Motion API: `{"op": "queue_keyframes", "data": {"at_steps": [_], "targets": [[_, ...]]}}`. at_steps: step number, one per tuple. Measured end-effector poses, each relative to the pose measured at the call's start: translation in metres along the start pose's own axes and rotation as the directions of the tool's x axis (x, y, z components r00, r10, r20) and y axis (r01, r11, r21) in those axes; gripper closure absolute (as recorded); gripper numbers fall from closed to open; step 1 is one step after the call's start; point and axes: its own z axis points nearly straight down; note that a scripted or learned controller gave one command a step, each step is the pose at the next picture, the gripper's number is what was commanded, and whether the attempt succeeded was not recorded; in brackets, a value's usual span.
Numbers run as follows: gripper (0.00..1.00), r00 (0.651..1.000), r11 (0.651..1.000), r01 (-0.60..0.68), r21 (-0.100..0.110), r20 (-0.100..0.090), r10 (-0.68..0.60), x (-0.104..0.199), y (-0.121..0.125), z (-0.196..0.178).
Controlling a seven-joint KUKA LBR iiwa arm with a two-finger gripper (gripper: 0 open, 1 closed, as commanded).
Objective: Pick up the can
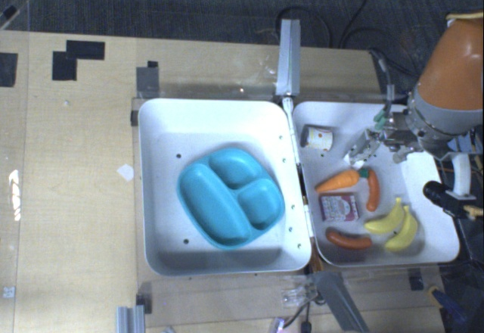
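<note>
Right bin (pixel 442 248): can (pixel 317 138) left of gripper (pixel 366 147)

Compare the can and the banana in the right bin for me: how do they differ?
The can is small, short and whitish, lying near the bin's far left corner. The banana is yellow, long and curved, near the bin's front right. The can sits apart from other items; the banana has a red sausage-like piece beside it. Both lie in the right bin, away from the claw.

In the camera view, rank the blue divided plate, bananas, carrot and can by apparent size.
1. blue divided plate
2. bananas
3. carrot
4. can
The carrot and can look close in size, so that order is unsure.
</note>
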Motion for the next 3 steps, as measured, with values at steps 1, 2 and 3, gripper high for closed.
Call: {"op": "queue_keyframes", "data": {"at_steps": [1, 2, 3], "targets": [[0.0, 0.968, 0.968, -0.251, -0.003, -0.001, 0.251, 0.007, -0.03, 0.141], [1.0, 0.968, 0.968, -0.251, -0.001, -0.002, 0.251, 0.007, -0.03, 0.133], [1.0, 0.812, 0.812, -0.583, -0.002, 0.0, 0.583, 0.02, 0.004, 0.004]]}}
